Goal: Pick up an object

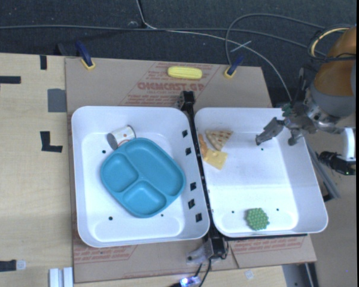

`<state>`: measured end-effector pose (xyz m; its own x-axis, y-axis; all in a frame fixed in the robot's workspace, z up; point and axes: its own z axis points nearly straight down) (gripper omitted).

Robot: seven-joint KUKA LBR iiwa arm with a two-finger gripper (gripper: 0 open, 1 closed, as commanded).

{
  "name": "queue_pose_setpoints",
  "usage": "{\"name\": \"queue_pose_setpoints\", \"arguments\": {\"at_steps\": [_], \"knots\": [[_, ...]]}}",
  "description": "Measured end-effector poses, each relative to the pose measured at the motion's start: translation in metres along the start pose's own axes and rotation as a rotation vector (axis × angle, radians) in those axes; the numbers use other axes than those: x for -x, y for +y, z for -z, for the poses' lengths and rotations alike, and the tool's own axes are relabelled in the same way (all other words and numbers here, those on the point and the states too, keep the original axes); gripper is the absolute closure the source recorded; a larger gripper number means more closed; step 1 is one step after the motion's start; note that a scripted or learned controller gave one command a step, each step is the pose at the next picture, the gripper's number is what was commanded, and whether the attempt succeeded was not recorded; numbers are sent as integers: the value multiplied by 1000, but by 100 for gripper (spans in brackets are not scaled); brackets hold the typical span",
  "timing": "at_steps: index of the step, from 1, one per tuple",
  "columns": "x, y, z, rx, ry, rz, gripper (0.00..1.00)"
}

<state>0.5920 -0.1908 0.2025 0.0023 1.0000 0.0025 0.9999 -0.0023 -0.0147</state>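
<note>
While the left bin [84, 178] holds a blue divided plate [142, 176] in its middle, a small white cup [121, 136] lies on its side just beside the upper left edge of that plate, with the dark opening turned to the left. Above both bins, on the cardboard sheet [155, 88], rests a yellow banana-shaped toy [185, 72]. Between the bins runs a black divider [194, 160]. At the upper left corner of the right bin [299, 214] lie a waffle-patterned wedge [219, 138] and a yellow slice [213, 156], touching each other. Near the bottom edge of this bin sits a green bumpy ball [256, 219]. The gripper [280, 134] hangs over the upper right part of the right bin, its two fingers spread apart with nothing between them. The wedge and slice are to its left, well apart from it; the green ball is below it, also well apart.
</note>
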Motion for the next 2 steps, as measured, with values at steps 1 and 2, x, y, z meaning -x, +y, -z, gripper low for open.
{"name": "queue_pose_setpoints", "arguments": {"at_steps": [1,2], "knots": [[0,3,8,13,-3,3,0],[0,3,-57,7,-2,4,0]]}}
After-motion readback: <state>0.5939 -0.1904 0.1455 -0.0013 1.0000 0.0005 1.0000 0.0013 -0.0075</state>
